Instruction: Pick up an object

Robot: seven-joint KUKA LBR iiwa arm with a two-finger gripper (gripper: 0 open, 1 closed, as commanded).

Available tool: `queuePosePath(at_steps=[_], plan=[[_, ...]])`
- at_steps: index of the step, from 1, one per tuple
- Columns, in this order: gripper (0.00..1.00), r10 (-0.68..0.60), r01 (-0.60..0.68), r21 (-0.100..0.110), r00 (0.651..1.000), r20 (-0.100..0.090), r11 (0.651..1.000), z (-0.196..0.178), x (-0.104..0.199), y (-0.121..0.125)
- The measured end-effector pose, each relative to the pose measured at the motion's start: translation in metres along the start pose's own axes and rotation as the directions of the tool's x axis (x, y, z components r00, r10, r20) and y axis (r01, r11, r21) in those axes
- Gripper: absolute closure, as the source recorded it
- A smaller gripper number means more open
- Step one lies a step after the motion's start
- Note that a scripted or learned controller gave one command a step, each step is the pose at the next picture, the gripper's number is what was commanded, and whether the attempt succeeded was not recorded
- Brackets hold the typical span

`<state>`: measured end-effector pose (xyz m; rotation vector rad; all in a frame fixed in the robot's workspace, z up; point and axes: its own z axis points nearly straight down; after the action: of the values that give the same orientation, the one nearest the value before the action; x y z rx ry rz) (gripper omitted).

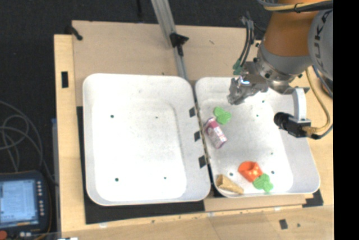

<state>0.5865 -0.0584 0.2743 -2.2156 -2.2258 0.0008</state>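
Observation:
My gripper hangs over the upper left part of the right bin, its tip pointing down and left. A small green piece lies just below it, with a gap between them. Beside that lies a pink and white tube-like object, close to the bin's left wall. Near the bin's front edge sit an orange-red object, a second green piece touching it, and a tan wedge. I see nothing between the fingers.
The left bin sits beside the right one, with black clips along the shared wall. A slanted metal pole rises behind the bins. A black fitting on a cable hangs over the right bin's right side.

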Motion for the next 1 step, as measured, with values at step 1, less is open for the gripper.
queuePosePath(at_steps=[1], plan=[[1.00, -0.001, 0.001, -0.001, 1.000, -0.001, 1.000, 0.0029, 0.0449, -0.0114]])
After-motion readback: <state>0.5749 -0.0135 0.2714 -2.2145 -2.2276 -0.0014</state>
